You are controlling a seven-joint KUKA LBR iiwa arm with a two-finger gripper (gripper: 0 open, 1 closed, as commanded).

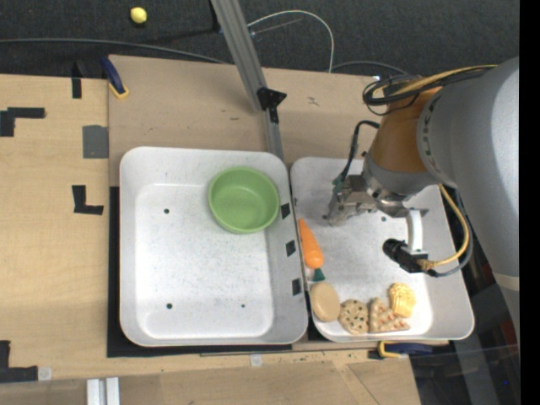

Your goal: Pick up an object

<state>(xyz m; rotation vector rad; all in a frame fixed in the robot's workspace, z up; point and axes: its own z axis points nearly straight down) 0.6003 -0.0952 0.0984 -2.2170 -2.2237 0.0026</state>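
Two shallow white bins side by side on a tan bench; left bin (pixel 152 251) holding a green bowl (pixel 244 199) upright near its upper right corner; right bin (pixel 447 310) carrying the toy food along its left wall and lower edge; orange carrot (pixel 310 244) with green tip lying lengthwise against the left wall; pale bun-shaped piece (pixel 324 301) just below the carrot; spotted cookie (pixel 354 315) beside it at the lower rim; pinkish wafer-like item (pixel 382 317) next along; yellow corn piece (pixel 402 298) just above and right of that, touching or nearly so; grey arm (pixel 472 133) with orange band entering from the right, bent over the right bin's upper half; gripper (pixel 341 211) low over the bin floor near the upper left area, above and right of the carrot, apart from it; fingers dark and partly blurred, spread cannot be told; nothing seen between them; black cable fitting (pixel 403 255) hanging over the bin's middle right; small yellow ball (pixel 138 14) on the dark floor beyond the bench, far upper left
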